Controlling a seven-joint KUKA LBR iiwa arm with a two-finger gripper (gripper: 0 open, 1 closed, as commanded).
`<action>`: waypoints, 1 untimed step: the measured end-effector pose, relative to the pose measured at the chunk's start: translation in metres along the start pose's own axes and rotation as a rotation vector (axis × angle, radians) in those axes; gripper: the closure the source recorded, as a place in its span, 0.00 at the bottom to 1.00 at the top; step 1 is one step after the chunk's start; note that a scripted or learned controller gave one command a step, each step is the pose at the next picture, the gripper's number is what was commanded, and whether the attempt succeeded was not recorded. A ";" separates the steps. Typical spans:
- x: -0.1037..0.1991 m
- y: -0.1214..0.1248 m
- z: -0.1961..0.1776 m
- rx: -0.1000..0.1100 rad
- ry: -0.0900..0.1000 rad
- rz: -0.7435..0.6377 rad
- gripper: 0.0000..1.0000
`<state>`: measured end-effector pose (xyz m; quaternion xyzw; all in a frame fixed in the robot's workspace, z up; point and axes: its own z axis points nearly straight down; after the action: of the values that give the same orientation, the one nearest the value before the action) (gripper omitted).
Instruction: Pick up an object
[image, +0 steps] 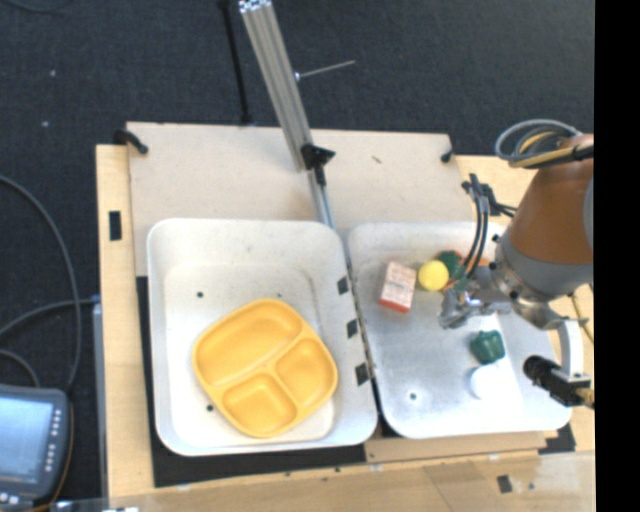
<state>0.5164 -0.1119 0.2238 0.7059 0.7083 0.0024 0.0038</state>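
Arm links are hiding part of the right bin (440, 415), and the pincer (458, 308) is showing too indistinctly to tell its opening. Yellow ball (433, 275) is lying just far-left of it, red-and-white box (398, 286) to its left, green object (488, 346) near-right, white object (486, 382) nearer.

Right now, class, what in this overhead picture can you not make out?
- Claw: too small and blurred to tell whether it grips anything.
- Green object behind the yellow ball: partly hidden by the arm.
- Printing on the small box: too small to read.
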 end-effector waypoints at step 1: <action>-0.001 0.001 -0.011 0.005 0.001 -0.001 1.00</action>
<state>0.5177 -0.1131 0.2345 0.7055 0.7087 0.0009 0.0017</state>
